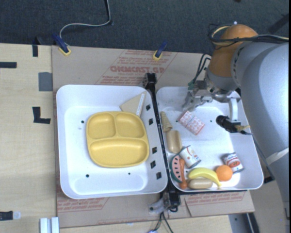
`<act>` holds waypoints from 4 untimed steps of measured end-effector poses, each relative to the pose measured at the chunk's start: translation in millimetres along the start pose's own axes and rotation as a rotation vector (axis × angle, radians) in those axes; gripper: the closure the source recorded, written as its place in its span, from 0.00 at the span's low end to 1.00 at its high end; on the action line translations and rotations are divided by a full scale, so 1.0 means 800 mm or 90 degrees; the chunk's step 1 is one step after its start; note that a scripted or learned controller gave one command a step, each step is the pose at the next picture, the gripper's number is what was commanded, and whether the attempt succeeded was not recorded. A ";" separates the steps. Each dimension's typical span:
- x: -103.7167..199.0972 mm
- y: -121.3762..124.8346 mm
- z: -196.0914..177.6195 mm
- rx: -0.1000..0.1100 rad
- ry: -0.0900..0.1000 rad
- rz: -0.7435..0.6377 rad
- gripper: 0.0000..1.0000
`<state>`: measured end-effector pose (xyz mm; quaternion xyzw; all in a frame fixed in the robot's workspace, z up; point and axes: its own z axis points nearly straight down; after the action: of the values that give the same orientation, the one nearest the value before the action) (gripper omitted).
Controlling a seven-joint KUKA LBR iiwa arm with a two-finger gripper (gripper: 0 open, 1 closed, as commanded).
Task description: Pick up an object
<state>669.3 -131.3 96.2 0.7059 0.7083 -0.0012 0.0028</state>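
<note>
The gripper (pixel 196 98) hangs low over the back of the right bin (pixel 247 152), and whether its fingers are apart or together cannot be made out from this angle; nothing is seen between them. Just in front of it, a touch toward the bin's middle, lies a small pink-and-white checked packet (pixel 191 123), near the fingertips though contact cannot be judged. Counting the right bin: one packet, one bread roll (pixel 173 141) along the left wall, one small can (pixel 189 156) tipped on its side, a second little can (pixel 233 161) near the right wall, one banana (pixel 204 174), one orange (pixel 224 173), one watermelon slice (pixel 176 167), and one hot dog bun (pixel 200 183) at the front edge, these last few crowded together. Over in the left bin (pixel 70 144): one yellow divided plate (pixel 118 139) sitting in the middle, and one tan wedge (pixel 135 103) leaning at the back right corner.
</note>
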 end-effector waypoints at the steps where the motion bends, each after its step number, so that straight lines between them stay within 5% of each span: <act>1: 0.001 0.000 0.001 0.000 0.000 0.000 0.00; 3: 0.044 -0.001 0.013 0.001 0.002 0.002 0.00; 4: 0.040 -0.028 0.013 0.000 0.002 0.001 0.00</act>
<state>646.8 -99.6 85.8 0.7066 0.7076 -0.0001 0.0016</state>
